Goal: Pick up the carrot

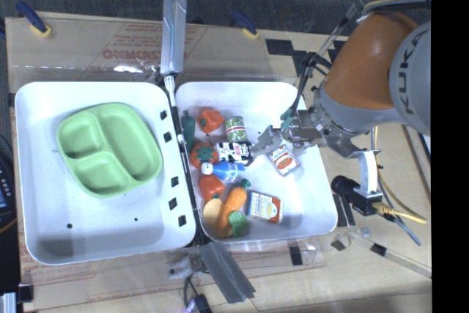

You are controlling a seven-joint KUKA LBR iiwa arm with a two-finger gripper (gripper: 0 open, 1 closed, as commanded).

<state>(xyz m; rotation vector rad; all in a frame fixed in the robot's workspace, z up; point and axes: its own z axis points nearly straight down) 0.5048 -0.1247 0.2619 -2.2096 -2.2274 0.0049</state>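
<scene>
We hovered our gripper (272, 137) above the right bin (311, 190), short of the carrot (235, 200); its claw state we couldn't tell.

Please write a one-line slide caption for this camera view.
Grey arm's hand hovers over right white bin of toy foods; orange carrot lies near its front.

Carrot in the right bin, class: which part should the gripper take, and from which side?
Probably the orange body of the carrot, mid-length, from above. It lies slanted, leafy end up toward the blue bottle, wedged between a yellow piece and a red packet, so close across its width.
</scene>
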